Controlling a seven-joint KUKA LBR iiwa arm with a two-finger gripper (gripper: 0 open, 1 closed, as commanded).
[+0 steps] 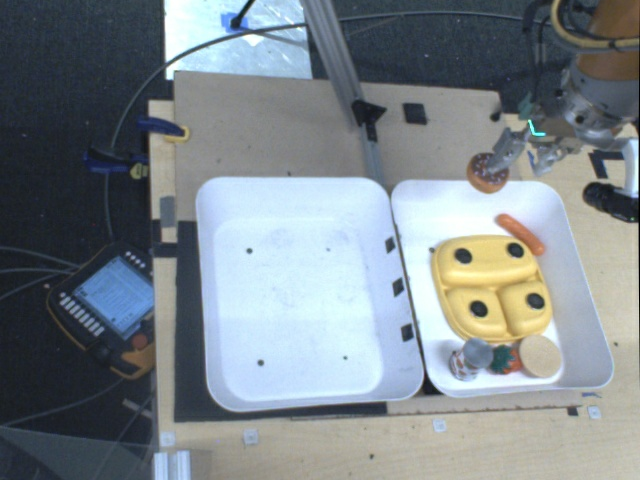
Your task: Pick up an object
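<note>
Hovering just beyond the far rim of the right bin, on the arm's side: gripper of the grey-and-orange KUKA arm. Grip open or closed: cannot tell from this angle.

Right at the gripper's tip, above the right bin's far rim: small brown toy doughnut, round, no long axis to speak of, flat face turned up toward the camera. Held or merely touched: cannot tell.

Inside the right bin, just below its far rim: orange toy sausage, long axis slanting from the far rim down toward the bin's right wall. Filling the middle of the right bin: yellow moulded block with four lobes, a dark spot on each, slightly skewed to the walls. Along the right bin's near wall: tan round disc, red-and-green piece beside it, small grey metallic item next along.

Touching the right bin's left wall: second white bin. Beneath the right bin: tan board bench over dark flooring. Well left of the right bin: teach pendant with lit screen, loose cables, blue clamps. Beyond the right bin, at far left: slanted metal pole and a shiny sheet.
</note>
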